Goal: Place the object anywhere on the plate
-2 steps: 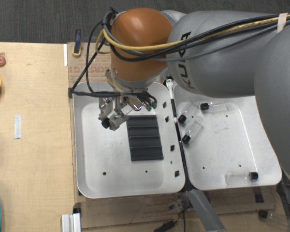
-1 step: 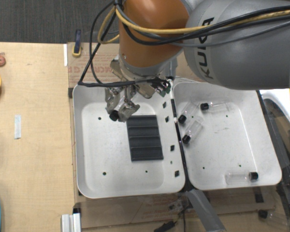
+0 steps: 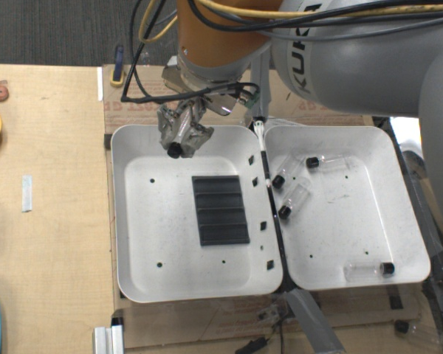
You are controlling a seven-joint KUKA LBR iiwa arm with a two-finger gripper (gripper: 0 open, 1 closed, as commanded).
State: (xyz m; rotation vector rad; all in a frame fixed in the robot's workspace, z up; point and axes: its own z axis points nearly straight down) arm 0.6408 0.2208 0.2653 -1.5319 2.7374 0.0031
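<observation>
The black ridged plate point(image 3: 221, 210) lies flat in the middle of the left bin point(image 3: 136, 220). My gripper point(image 3: 181, 135) hangs over the far left part of that bin, up and to the left of the plate. It is shut on a clear vial with a black cap point(image 3: 175, 150), whose cap pokes out below the fingertips. The vial is above the bin floor, apart from the plate.
The right bin point(image 3: 399, 198) holds several more clear vials with black caps, such as one point(image 3: 314, 161) at the far side and one point(image 3: 369, 271) at the near right. The bulky arm point(image 3: 340, 43) spans the far side of both bins. A wooden bench top point(image 3: 52, 161) lies to the left.
</observation>
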